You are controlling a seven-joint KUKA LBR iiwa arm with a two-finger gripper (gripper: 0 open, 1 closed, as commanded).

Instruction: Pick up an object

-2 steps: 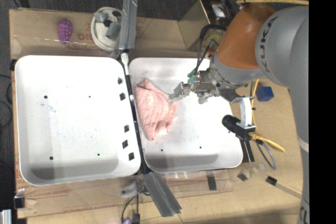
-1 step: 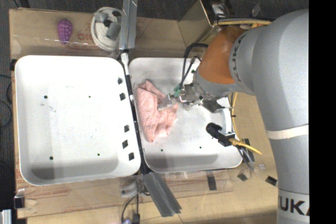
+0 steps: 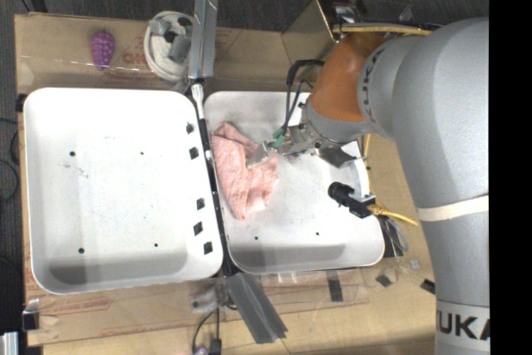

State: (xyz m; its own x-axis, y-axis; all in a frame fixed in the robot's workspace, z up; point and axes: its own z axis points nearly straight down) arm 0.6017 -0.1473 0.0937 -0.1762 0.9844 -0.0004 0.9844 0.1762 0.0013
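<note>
One pink cloth (image 3: pixel 243 170) lies crumpled in the right bin (image 3: pixel 332 249), beside the divider. The gripper (image 3: pixel 278 144) sits at the cloth's right edge; its grip state cannot be told.

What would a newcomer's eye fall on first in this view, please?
The big grey arm with its orange band reaches in from the right over the right bin. Its claw sits at the edge of a crumpled pink cloth on that bin's left side. A purple grape bunch lies on the bench, top left.
</note>
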